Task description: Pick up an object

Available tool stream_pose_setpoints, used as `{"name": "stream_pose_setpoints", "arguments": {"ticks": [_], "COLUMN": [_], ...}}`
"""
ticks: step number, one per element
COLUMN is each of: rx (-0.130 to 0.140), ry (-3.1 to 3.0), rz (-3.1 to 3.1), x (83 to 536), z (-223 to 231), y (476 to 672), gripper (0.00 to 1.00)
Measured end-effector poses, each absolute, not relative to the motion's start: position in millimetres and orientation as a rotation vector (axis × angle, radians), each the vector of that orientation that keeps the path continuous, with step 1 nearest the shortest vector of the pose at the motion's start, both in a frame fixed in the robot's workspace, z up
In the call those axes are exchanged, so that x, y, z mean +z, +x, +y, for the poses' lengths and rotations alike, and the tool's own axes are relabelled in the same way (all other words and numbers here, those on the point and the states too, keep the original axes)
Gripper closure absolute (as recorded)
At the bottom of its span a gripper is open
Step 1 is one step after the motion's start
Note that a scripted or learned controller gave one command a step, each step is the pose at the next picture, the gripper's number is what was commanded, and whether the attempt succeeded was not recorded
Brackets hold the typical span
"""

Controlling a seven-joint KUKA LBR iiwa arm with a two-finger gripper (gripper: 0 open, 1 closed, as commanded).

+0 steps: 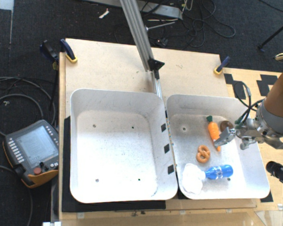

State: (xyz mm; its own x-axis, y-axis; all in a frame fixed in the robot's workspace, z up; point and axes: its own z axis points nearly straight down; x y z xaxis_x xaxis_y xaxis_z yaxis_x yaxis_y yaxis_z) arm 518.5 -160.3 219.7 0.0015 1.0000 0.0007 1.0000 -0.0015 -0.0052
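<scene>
- We're looking down on a pale wooden worktop on a dark carpeted floor, with black cables snaking along the left of the frame.
- A handheld control pendant, grey with an orange underside, lies on the floor at lower left.
- Yellow-and-blue clamps grip the worktop's upper corners, one at upper left, one at upper right.
- A slanted aluminium rail runs down from the top centre and ends just above the seam between the two bins.
- Left white bin fills the middle of the frame; right white bin sits just beside it, edges touching.
- In the right bin: an orange toy carrot with a green top, lying tilted near the bin's centre.
- Below it, an orange pretzel-shaped ring, apart from the carrot.
- Lower still, a blue bottle on its side, touching a crumpled white object at its left end.
- The arm comes in from the right edge, and the gripper hangs low over the right bin.
- The jaws sit right at the carrot's lower right end, touching or just beside it; from this slant I can't tell which.
- Whether the jaws are spread or pressed together, I can't tell here either.
- The carrot looks to rest on the bin floor, not lifted.
</scene>
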Motion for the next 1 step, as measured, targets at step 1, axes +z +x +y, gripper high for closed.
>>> {"name": "stream_pose_setpoints", "arguments": {"ticks": [1], "rx": [0.004], "ry": [-2.218], "rz": [-2.217], "x": [161.2], "z": [-150.4], "y": [520.5], "gripper": [0.0]}}
